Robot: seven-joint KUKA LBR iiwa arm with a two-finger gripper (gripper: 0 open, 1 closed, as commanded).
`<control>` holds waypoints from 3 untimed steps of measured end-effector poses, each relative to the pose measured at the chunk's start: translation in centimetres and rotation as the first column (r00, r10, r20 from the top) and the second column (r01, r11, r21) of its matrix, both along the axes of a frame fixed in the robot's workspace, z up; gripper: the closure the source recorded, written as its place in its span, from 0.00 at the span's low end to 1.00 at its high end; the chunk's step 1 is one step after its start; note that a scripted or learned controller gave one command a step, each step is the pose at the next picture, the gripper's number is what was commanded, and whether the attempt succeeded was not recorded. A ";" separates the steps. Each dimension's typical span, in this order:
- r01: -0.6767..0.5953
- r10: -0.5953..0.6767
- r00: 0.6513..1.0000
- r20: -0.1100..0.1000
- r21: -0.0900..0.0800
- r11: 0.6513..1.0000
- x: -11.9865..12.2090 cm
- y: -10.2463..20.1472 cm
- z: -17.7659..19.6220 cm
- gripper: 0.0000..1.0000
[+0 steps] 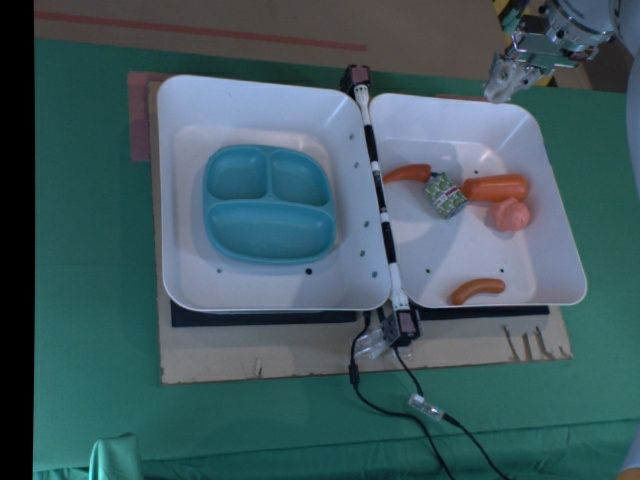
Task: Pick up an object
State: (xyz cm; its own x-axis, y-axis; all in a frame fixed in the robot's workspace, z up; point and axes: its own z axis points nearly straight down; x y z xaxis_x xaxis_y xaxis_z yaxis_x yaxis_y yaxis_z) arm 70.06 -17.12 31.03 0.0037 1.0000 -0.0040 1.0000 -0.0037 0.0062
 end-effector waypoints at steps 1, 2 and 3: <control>0.000 0.000 1.000 0.000 0.000 1.000 0.0 -1.6 4.2 1.00; 0.000 0.000 1.000 0.000 -0.001 1.000 0.0 -1.6 5.5 1.00; -0.001 0.001 1.000 0.000 -0.001 1.000 0.0 -1.6 7.2 1.00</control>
State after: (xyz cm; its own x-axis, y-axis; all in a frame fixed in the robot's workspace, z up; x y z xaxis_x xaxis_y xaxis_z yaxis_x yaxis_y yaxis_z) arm 70.03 -18.69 38.26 0.0030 1.0000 -0.0050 1.0000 -0.0030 0.0066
